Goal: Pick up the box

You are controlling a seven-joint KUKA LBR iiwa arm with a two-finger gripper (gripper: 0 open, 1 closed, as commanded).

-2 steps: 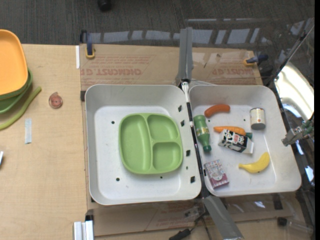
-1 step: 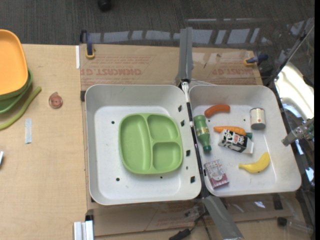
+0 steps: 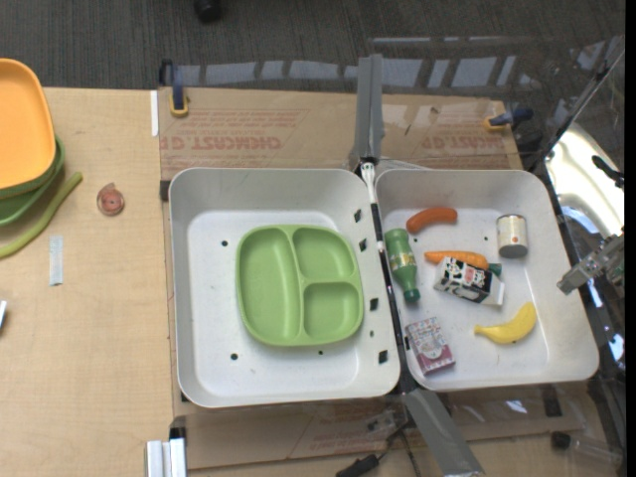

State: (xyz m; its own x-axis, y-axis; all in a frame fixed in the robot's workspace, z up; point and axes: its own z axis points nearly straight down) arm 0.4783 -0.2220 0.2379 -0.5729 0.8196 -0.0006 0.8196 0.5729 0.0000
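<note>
A small maroon and white box [image 3: 430,346] lies flat near the front left corner of the right bin [image 3: 556,366]. A black and white cow-print carton [image 3: 467,279] lies on its side in the middle of that bin. My gripper [image 3: 588,269] sits at the right rim of the right bin, well to the right of both and apart from them. It is dim and partly cut off at the view's edge.
The right bin also holds a green bottle [image 3: 401,263], a carrot [image 3: 455,258], a red sausage [image 3: 432,217], a silver can [image 3: 511,235] and a banana [image 3: 509,326]. A green divided plate [image 3: 298,284] lies in the left bin [image 3: 199,366]. Orange and green plates [image 3: 20,147] sit far left.
</note>
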